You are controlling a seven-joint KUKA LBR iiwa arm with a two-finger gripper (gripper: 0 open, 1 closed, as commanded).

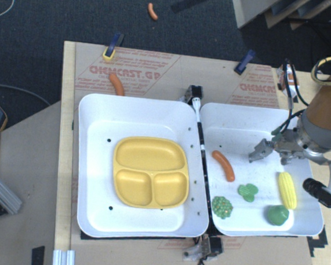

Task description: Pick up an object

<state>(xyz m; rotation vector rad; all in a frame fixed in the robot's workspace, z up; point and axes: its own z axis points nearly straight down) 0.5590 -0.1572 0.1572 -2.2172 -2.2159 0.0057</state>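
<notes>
The right bin (241,127) holds an orange sausage (224,165), a small green leafy piece (248,192), a round green knobbly piece (222,207), a yellow corn cob (287,189) and a green pepper (277,215). My gripper (273,155) hangs over the right part of this bin, above and between the sausage and the corn cob. Its fingers are spread open and nothing is between them. The corn cob lies just below the right fingertip (285,159).
The left bin (94,151) holds a yellow three-compartment tray (150,172). A second orange sausage (117,84) lies on the bench behind the left bin, and another (153,11) on the dark floor. Clamps (111,47) sit on the bench's far edge.
</notes>
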